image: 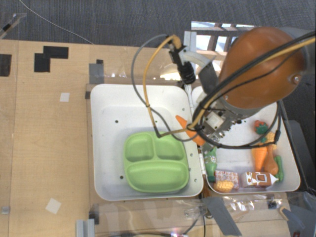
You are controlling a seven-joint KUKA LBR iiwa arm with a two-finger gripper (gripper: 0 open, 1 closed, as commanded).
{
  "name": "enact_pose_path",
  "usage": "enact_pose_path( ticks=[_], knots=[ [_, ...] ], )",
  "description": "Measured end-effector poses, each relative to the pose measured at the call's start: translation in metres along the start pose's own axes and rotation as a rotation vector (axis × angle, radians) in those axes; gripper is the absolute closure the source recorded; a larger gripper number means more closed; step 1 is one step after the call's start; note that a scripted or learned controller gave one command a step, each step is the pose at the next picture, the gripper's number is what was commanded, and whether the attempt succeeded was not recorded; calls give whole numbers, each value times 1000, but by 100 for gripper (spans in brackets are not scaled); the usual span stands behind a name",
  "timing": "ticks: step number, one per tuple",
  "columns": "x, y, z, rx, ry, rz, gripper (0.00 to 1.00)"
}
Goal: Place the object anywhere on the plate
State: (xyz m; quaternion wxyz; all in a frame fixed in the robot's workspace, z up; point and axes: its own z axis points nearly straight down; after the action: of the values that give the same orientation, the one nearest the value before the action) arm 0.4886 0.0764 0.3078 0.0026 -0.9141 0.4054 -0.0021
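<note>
A green plate (155, 163) with three compartments lies in the left white bin (111, 132), toward its front right. An orange carrot-like toy (185, 124) hangs tilted over the divider between the two bins, just above the plate's far right corner. My gripper (198, 130) is shut on it: the toy's pointed end sticks out to the left of the dark fingers and its other end shows below them. The large orange wrist band (261, 68) hides the gripper's upper part.
The right bin (291, 179) holds several toy foods: another carrot (259, 155), a green item (211, 163), corn (224, 185), a small carton (259, 179) and a red piece (260, 128). Yellow and black cables (145, 90) loop over the left bin.
</note>
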Motion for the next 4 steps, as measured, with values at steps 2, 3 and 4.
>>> enact_pose_path(
  ticks=[2,3,4],
  knots=[
    [-14,-28,66,-1,-1,-367,100],
    [-41,-63,36,0,-4,-579,100],
    [-45,-51,-12,2,0,-628,100]
  ],
)
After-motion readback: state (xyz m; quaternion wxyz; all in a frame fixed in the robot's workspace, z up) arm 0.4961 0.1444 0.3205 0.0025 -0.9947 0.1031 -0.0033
